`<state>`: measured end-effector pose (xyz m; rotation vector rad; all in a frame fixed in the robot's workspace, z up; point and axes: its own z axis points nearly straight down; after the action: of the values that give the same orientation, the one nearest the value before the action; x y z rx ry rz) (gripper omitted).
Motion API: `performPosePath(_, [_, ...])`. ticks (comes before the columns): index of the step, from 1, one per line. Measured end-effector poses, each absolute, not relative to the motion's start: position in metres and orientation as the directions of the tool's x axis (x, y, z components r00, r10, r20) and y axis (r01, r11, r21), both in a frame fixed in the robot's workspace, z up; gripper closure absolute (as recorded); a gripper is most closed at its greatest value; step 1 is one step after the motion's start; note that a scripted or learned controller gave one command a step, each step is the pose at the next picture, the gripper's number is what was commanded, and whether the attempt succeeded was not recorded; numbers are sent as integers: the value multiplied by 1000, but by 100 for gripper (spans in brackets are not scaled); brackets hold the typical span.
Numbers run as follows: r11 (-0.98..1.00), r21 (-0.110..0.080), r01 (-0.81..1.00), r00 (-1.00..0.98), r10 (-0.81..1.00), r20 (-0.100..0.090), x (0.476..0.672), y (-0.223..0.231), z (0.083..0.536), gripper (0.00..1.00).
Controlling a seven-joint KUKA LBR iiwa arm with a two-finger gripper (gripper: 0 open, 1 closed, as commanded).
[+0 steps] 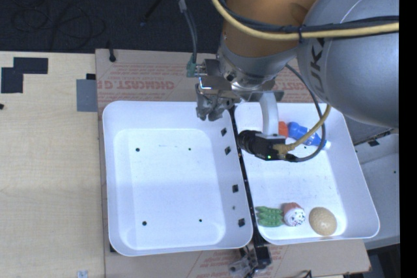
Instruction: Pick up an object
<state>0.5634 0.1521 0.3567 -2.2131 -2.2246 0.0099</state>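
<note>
Pale wooden bench, dark floor with cables at 12 o'clock. Brown cardboard sheet under two shallow white plastic bins: left bin, right bin. Grey arm with orange band fills 1 o'clock. Two-finger gripper hangs over the bins' shared rim; open or closed, cannot tell. Right bin, 5 o'clock corner: green leafy toy, white speckled ball, tan egg-shaped object, in a row. Blue-and-orange object near 12 o'clock, partly hidden by black cable.

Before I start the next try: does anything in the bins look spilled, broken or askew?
Nothing stands out. A green toy, a small white toy and a tan egg-like object lie in a row in the right bin.
</note>
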Motion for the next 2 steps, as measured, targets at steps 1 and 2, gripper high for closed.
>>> performPosePath(1, [9, -10, 1000, -9, 1000, -3, 564, 152, 366, 100])
performPosePath(2, [0, -5, 1000, 0, 1000, -2, 593, 150, 320, 100])
